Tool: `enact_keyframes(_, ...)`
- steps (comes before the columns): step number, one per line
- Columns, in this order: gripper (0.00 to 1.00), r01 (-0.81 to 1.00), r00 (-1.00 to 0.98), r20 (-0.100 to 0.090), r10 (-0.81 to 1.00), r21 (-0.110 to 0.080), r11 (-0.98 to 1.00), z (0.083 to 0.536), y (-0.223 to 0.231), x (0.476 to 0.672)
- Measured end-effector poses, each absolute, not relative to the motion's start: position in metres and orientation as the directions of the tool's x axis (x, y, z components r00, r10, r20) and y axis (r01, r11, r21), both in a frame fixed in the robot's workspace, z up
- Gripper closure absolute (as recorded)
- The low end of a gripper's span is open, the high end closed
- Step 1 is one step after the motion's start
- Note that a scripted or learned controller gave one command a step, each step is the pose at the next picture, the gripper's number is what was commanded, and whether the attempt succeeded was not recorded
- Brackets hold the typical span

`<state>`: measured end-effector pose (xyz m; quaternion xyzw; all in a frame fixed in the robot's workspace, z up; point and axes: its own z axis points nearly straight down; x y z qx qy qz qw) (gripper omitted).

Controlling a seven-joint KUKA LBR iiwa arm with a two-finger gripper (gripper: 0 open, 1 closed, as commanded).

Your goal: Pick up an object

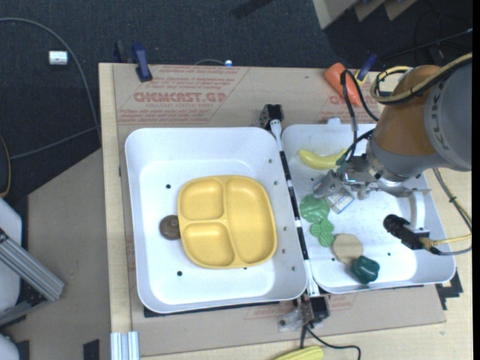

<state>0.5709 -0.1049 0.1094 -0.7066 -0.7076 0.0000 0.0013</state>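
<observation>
My gripper (337, 190) is low in the right bin (427, 272), reaching in from the right with the orange-banded wrist behind it. A yellow banana (318, 158) lies just above and left of it. A light green piece (315, 208) sits right below its tip, very close or touching, and a second green piece (324, 233) lies under that one. A tan round disc (346, 246) and a dark teal object (365, 269) rest near the bin's front. I see nothing clearly held.
The left bin (146, 178) holds a yellow divided plate (225, 222), with a small brown round thing (170, 226) at the plate's left edge. The ridge between the two bins runs just left of the green pieces.
</observation>
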Motion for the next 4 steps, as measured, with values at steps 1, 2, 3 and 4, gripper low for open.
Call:
enact_keyframes(1,0.0,1.0,0.003,-0.006,1.0,0.007,-0.003,0.089,-0.102,0.572)
enact_keyframes(2,0.0,1.0,0.0,0.0,1.0,0.002,0.0,0.085,-0.094,0.58)
enact_keyframes(3,0.0,1.0,-0.001,0.0,1.0,0.001,0.001,0.085,-0.093,0.614)
enact_keyframes(4,0.0,1.0,0.001,0.0,1.0,-0.007,-0.001,0.084,-0.095,0.665)
